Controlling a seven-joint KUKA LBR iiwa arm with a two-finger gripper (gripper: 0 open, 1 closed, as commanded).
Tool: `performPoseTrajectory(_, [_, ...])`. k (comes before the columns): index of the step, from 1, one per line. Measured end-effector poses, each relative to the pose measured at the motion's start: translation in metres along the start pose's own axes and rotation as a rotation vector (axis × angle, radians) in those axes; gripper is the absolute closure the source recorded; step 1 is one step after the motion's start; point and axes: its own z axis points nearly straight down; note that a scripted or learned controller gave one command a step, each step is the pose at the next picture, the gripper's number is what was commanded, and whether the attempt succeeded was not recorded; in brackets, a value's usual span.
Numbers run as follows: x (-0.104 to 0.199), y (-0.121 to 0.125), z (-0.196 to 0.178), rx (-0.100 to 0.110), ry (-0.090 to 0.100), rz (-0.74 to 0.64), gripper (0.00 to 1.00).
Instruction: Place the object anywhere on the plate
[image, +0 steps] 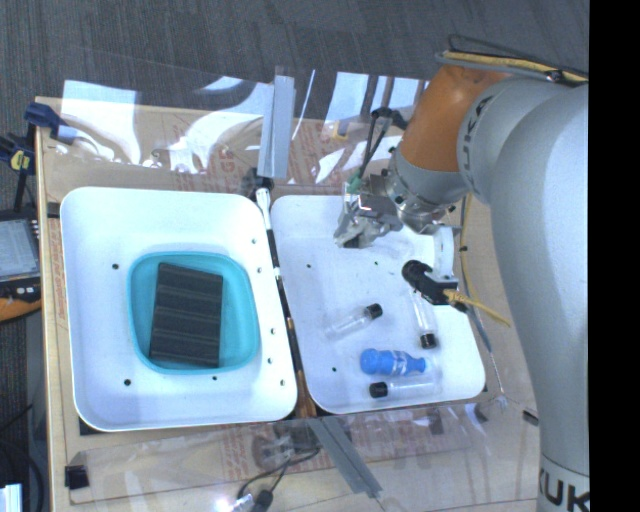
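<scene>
The dark ribbed block (186, 314) already lies flat inside the blue plate (240, 290), which sits in the left bin (90, 220); judged from that, the placing looks done, or else another item from the right bin (310, 230) is meant next. The gripper (357, 228) hangs over the far part of the right bin, well apart from the plate, with nothing visible between its tips; whether it is released or clenched cannot be told at this slant. If a further pick is wanted, the arm should come straight down over one item, the clear vial (353, 320) being nearest the plate, the blue-capped bottle (396, 364) and second vial (425, 322) farther from it, and close across the narrow side. On the arm (520, 200) the letters "KU" read at the lower edge; no other writing is legible.
</scene>
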Motion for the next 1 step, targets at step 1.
performPoseTrajectory(1, [0.0475, -0.052, 0.0086, 0.002, -0.001, -0.219, 1.0])
